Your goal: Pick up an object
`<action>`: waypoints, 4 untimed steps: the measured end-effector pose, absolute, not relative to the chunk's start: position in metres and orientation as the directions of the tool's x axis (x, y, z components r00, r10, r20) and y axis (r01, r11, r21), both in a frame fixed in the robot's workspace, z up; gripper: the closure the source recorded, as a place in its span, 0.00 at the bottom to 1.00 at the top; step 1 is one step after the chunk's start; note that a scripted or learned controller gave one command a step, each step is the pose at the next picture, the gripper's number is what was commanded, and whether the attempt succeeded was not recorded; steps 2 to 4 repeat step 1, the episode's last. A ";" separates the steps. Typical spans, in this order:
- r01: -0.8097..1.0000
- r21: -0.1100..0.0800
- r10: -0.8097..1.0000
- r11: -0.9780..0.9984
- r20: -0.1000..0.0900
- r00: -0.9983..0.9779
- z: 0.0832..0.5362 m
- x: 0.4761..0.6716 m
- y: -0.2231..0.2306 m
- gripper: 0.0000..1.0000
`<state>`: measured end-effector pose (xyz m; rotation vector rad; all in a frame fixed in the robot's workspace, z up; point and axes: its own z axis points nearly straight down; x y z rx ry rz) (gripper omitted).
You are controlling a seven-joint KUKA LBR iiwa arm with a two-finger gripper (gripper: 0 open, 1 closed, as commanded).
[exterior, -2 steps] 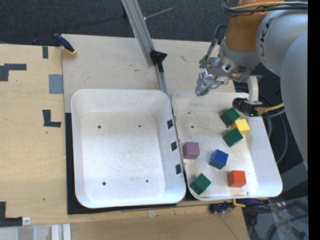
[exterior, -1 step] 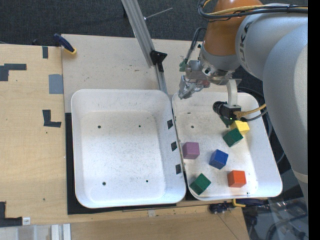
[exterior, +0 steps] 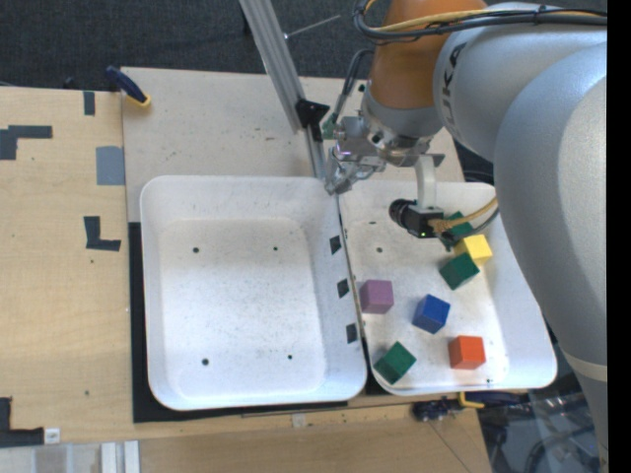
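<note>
Where arm (exterior: 552, 116) overhangs right bin (exterior: 521, 348) | far corner hidden | tip (exterior: 338, 180) apart or together: cannot tell

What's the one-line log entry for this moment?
gripper over far left corner of right bin | contents: purple cube, blue cube, orange cube, yellow cube, near green cube, far green cube | nothing picked

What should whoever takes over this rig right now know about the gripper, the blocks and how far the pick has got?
Gripper: above the far end of the divide between the bins, carrying no block that I can see; open or shut cannot be told.
Blocks: all in the right bin: yellow block, far green block, purple block, blue block, orange block, near green block.
Done: nothing picked.
Left: choose a block, descend, grasp, lift.
</note>
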<state>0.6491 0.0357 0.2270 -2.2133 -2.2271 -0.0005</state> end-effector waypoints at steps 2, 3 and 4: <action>1.000 -0.002 1.000 0.008 0.002 -0.008 0.237 0.635 0.094 1.00; 1.000 -0.002 1.000 0.008 0.002 -0.008 0.237 0.635 0.094 1.00; 1.000 -0.002 1.000 0.008 0.002 -0.008 0.237 0.635 0.094 1.00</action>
